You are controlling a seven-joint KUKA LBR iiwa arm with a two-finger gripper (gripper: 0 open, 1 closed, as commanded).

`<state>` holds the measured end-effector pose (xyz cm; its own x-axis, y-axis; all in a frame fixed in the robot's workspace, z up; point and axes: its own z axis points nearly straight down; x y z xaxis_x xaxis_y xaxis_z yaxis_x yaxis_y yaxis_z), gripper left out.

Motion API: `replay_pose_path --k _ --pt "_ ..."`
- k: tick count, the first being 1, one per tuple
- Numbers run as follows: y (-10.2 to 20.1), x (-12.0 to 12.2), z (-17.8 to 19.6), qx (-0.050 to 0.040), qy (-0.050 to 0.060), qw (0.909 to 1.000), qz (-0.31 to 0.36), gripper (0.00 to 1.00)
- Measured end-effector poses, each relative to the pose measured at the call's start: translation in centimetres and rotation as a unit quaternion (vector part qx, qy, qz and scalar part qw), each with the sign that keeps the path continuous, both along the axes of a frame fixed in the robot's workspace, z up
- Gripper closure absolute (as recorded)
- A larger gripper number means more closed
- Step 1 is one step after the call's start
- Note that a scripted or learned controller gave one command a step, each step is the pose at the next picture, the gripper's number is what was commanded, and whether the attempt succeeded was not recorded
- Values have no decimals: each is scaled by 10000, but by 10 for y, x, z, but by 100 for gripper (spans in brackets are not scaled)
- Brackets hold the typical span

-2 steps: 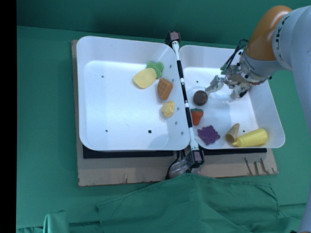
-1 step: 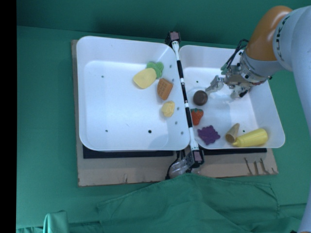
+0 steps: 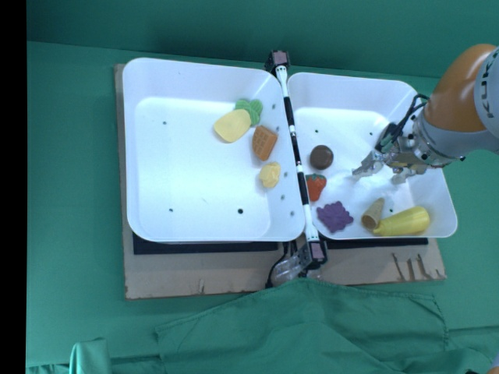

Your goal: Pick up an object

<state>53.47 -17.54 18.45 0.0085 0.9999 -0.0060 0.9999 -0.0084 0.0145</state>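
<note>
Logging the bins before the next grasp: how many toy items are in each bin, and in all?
Left bin: 3 (pineapple, orange waffle piece, small yellow piece)
Right bin: 5 (brown ball, strawberry, purple grapes, cone, yellow squash)
Total: 8

Even, diffuse light is falling from overhead, and the whole picture is carrying a cool green cast. The two white bins (image 3: 203, 209) are glowing bright, nearly washing out along their rims, with no hard glare spots. Shadows are staying soft and short, pooling under the bins toward 6 o'clock on the tabletop (image 3: 70, 170). Focus is holding fairly sharp at centre, while small items are looking slightly soft and grainy.
</note>
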Motion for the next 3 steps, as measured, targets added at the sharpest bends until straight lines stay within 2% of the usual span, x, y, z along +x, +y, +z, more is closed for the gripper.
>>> replay_pose_path --k 1,2,3 --pt "-15 -65 0 -12 -17 10000 2 0" --pt "-14 -64 0 -15 -11 10000 17 0" --pt "58 -8 -1 -10 -14 10000 50 0"
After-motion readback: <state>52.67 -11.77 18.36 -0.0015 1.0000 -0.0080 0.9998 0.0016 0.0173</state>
